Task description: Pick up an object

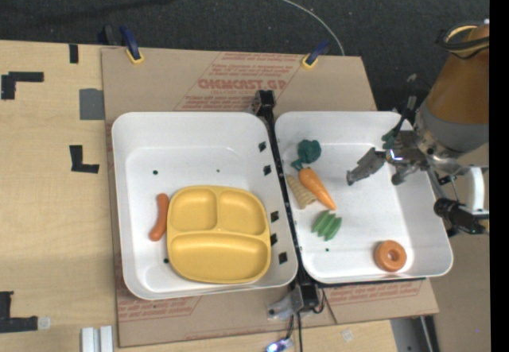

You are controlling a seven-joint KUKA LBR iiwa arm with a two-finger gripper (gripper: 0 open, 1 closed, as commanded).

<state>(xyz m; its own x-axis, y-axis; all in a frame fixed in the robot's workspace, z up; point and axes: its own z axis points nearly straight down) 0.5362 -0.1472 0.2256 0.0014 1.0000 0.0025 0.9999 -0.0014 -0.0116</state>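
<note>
The right-hand shallow white plastic bin (421, 207), taken here as the landmark, held five small toy foods. A dark green broccoli-shaped piece (307, 151) lay near its far left corner, just beside the divider. Nearer the camera lay an orange toy carrot (317, 188), touching a tan ridged wafer-like piece (299, 191) on its left. A light green leafy piece (326, 225) lay nearer still, apart from the carrot. A brown ring-shaped toy doughnut (390, 255) sat near the bin's near right corner.

The arm's pincer (372, 166) hung over the bin's far middle, to the right of the carrot and well apart from every object. Its two dark fingers appeared spread, with nothing between them.

To the left of this bin stood a second white bin (127, 144) carrying a yellow three-compartment plastic plate (218, 234), with a small orange sausage-shaped toy (160, 217) just beside the plate's left edge.

The step in hand was judged to be the approach, no grasp yet made. The next move called for choosing a target, probably the carrot or the leafy piece as nearest, centring over it, descending and closing.
</note>
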